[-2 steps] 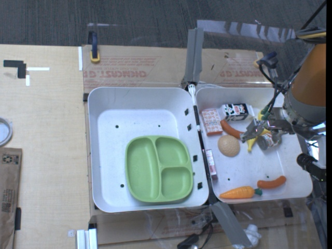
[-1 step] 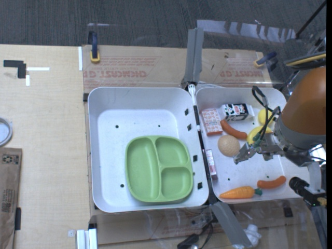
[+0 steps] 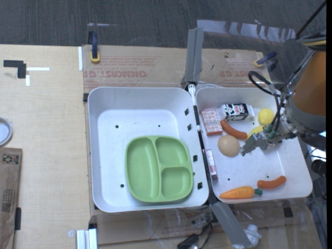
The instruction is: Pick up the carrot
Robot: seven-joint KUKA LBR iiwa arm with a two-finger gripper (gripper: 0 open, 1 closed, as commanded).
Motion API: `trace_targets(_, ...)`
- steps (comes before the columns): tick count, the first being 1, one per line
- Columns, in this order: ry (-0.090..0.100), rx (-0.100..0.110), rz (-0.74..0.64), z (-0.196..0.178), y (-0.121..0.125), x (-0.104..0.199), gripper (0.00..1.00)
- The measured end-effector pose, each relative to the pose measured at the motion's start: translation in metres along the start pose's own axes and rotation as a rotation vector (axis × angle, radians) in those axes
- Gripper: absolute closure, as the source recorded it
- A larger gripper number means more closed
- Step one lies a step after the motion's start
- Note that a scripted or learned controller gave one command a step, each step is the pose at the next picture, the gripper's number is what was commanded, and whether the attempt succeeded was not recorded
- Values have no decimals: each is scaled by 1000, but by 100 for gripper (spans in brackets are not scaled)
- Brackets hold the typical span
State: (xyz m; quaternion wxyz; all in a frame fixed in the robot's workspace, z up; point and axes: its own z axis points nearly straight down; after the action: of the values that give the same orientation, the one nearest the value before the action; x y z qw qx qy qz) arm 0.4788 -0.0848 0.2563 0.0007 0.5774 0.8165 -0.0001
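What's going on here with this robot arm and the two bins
A grey robot arm reaches in from the right over the right bin, which holds toy food. Its pincer hangs beside a beige ball-shaped item. The carrot it is meant to pick up lies apart from the pincer, at the bin's near edge. The left bin holds a green divided plate.

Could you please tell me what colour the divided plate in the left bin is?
Pale green: the three-compartment plastic plate, seen clearly in the camera view.
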Motion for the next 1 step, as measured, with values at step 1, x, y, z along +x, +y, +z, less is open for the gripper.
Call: trace_targets(1, 2, 2, -176, 66, -3, -4, 0)
